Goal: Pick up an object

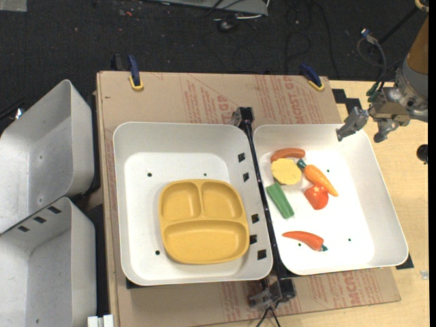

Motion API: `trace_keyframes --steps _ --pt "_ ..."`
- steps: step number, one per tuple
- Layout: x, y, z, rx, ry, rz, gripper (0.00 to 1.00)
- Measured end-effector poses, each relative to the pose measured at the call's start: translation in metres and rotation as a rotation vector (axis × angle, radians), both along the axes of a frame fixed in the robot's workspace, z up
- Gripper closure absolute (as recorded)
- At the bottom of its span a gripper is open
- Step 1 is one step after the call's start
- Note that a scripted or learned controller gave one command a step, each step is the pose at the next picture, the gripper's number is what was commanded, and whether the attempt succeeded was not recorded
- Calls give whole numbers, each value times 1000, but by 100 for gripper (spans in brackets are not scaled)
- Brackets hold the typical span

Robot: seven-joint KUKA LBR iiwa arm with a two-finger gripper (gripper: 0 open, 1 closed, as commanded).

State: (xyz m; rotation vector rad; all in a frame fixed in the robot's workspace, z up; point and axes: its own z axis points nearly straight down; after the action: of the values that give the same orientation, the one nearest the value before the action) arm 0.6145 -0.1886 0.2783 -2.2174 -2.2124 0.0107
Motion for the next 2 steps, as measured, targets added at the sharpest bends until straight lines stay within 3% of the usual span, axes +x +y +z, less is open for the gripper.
trace_keyframes --steps 1,2 --pt "2 1 7 -2 -12 3 0" --pt "-9 1 -47 -1 -7 1 0"
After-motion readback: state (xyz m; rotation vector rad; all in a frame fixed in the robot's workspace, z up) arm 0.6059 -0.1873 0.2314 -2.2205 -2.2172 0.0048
